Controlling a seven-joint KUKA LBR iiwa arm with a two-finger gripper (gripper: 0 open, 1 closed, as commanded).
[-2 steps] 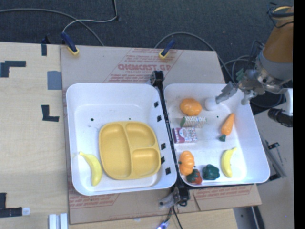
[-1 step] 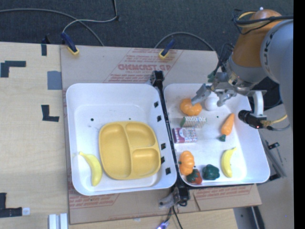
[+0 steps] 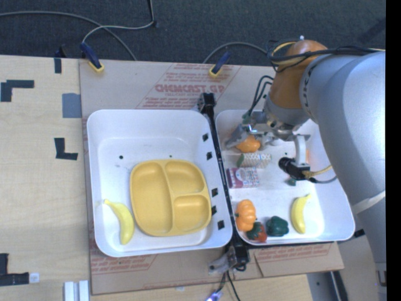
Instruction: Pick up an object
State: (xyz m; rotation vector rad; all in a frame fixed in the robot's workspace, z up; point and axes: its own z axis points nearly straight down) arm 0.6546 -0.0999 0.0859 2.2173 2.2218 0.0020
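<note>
at the twelve o'clock end of the right bin (image 3: 269, 196), reaching in from three o'clock and bringing the gripper (image 3: 252, 134) down right beside a small orange object (image 3: 249, 146). too cluttered there for judging: not being able to tell how wide the gripper is standing, nor whether anything is being clasped. treating the orange object as the likely target, lying touching or just under the gripper tip, at about eleven o'clock of the bin floor, near the wall shared with the left bin (image 3: 113, 143).

leaving plenty of other choices around: lying just toward six o'clock of the target, a pale printed packet (image 3: 244, 177); sitting further toward six o'clock, a small pumpkin (image 3: 245, 213), with a red and green piece (image 3: 257, 231) touching it and a dark green piece (image 3: 277, 226) just beside; resting at five o'clock of the bin, a yellow banana (image 3: 300, 213). over in the left bin, holding a yellow divided plate (image 3: 169, 196) at centre and a second banana (image 3: 121, 220) at seven o'clock, just beside the plate.

judging progress as early to midway: approach looking done, arriving at an object; lifting not yet showing, with nothing seen clear of the bin floor. remaining, by this reading: closing firmly on the object, raising it off the floor, and proving the hold.
</note>
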